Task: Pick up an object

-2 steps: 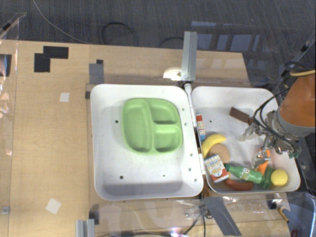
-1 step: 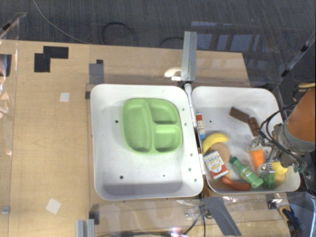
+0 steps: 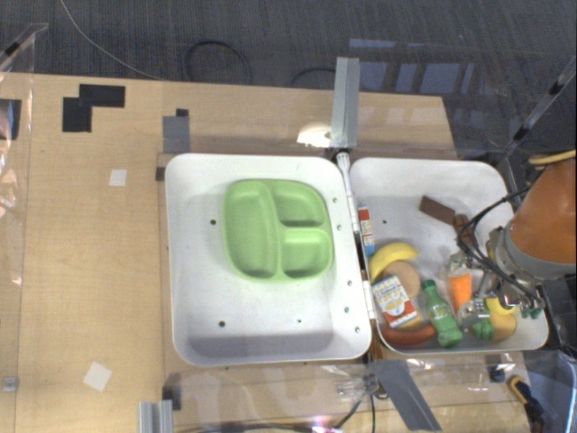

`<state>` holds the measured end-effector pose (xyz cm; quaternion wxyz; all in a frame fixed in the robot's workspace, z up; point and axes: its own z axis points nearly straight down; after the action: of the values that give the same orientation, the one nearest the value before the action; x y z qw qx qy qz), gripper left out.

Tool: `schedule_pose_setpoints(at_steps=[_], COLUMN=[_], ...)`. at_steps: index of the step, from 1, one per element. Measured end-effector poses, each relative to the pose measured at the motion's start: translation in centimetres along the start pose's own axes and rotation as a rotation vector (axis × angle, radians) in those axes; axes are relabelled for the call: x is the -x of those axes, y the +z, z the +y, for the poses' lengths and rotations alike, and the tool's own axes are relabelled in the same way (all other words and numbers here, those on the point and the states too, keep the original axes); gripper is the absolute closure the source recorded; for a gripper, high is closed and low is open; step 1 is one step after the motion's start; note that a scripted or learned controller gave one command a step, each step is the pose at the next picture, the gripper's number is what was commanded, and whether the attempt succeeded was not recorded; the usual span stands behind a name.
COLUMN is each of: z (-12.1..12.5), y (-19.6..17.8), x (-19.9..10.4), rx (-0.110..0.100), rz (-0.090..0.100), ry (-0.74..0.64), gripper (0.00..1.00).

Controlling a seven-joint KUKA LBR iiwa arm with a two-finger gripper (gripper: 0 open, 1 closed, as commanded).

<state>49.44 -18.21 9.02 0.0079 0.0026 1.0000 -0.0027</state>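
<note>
Clutter was what I had to read in the right bin [image 3: 406, 171], where everything graspable sat bunched in the near half. My gripper [image 3: 482, 289] hung low over that bin's near right corner, the arm coming in from the right under its orange band. Whether the claw was released or clenched I could not tell; cables and wrist hardware hid it.

Closest to it lay an orange piece [image 3: 461, 290], just to its left and standing roughly along the view's vertical, with a yellow item [image 3: 501, 319] just below and to the right. A green bottle [image 3: 442, 314] lay further left, its long axis running from top left to bottom right, and beyond it sat a banana [image 3: 393, 258] and a small printed carton [image 3: 394, 299].

I judged the orange piece the likeliest target, since it needed only a small leftward shift. The left bin [image 3: 194, 242] held only a green divided tray [image 3: 277, 229], well apart from the arm.
</note>
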Motion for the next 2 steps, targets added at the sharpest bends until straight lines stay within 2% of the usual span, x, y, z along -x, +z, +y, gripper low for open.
schedule_pose_setpoints(at_steps=[1,2], z=[4.0,8.0], y=[-0.1,0.0], x=[-0.2,5.0], rx=[0.001,0.001], rz=[-0.001,0.000], ry=[-0.013,0.012], gripper=[0.00,0.00])
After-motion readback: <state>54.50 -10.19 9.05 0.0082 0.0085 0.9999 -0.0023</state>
